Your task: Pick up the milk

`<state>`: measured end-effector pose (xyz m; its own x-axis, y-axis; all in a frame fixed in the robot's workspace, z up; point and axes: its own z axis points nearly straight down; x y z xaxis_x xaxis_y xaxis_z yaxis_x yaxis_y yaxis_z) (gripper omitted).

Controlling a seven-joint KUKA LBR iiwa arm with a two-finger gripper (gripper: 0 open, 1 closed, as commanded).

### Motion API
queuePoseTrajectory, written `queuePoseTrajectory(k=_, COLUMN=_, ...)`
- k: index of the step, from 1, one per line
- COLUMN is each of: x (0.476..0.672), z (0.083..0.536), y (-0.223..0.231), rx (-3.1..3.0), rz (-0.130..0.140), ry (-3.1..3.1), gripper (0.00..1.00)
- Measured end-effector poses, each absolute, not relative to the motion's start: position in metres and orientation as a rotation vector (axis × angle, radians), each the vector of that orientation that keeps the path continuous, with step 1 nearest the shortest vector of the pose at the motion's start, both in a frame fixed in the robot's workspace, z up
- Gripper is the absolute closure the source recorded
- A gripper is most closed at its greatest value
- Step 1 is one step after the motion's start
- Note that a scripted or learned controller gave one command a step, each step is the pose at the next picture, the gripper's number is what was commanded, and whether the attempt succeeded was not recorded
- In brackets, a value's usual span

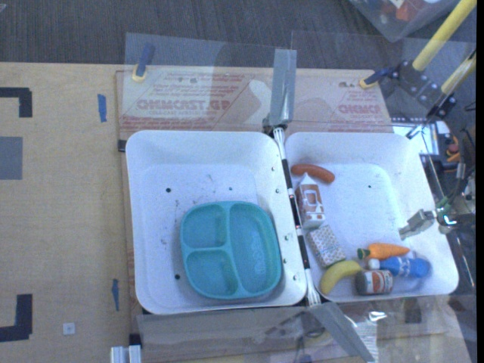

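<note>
The milk (310,203) is a small white carton with brown-red print. It lies on its side in the right bin (376,172), close against the bin's left wall. My gripper (420,222) is a grey shape at the right rim of that bin. It sits well to the right of the milk, with bare bin floor between them and nothing seen in its grasp.
Also in the right bin are a sausage (314,173) behind the milk, a patterned box (326,244), a banana (338,275), a carrot (387,250), a blue bottle (405,266) and a brown bottle (374,282). The left bin (151,172) holds a teal divided plate (229,249).
</note>
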<state>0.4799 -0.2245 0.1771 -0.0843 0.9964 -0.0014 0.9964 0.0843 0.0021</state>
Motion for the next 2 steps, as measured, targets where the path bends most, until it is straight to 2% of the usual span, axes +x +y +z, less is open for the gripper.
queuePoseTrajectory(k=1, x=0.479, z=0.14, y=-0.169, rx=2.376, rz=-0.001, ry=2.06, gripper=0.0)
queuePoseTrajectory(k=2, x=0.48, z=0.131, y=-0.219, rx=2.365, rz=0.002, ry=2.069, gripper=0.0)
